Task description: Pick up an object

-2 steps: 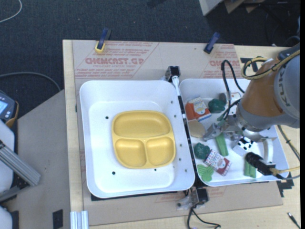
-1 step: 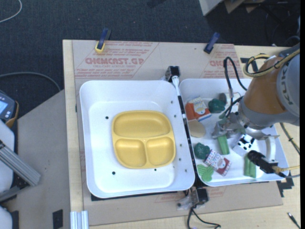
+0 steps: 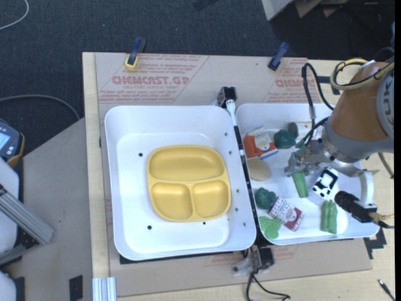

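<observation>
Light wooden worktop (image 3: 94, 168) carries two shallow white plastic bins side by side. Left white bin (image 3: 125, 187), well away from the claw, holds a yellow three-compartment plastic tray (image 3: 188, 182), lying flat, approx. central in that bin.

Right white bin (image 3: 250, 115) has the grey arm w/ orange band (image 3: 360, 115) reaching in from the right; claw (image 3: 304, 163) is down over the bin's middle, pointing left/down. Cannot tell whether the claw is parted or closed, nor whether anything sits in it.

Items in the right bin, rel. to claw:
- orange-and-white carton (image 3: 259, 144), left of and a bit above claw, tilted.
- green cylindrical stick (image 3: 300, 184), just below claw, long axis approx. vertical in view, leaning slightly, top end toward the claw.
- light-green leafy toy (image 3: 329, 217), below-right, long axis near vertical.
- red-and-white printed packet (image 3: 287, 212), below, tilted.
- dark-green round object (image 3: 286, 137), just above-left.
- dark-green lump (image 3: 265, 198), below-left.
- black-and-white patterned piece (image 3: 323, 185), just right-below.
- pale beige oval (image 3: 260, 169), left.
</observation>
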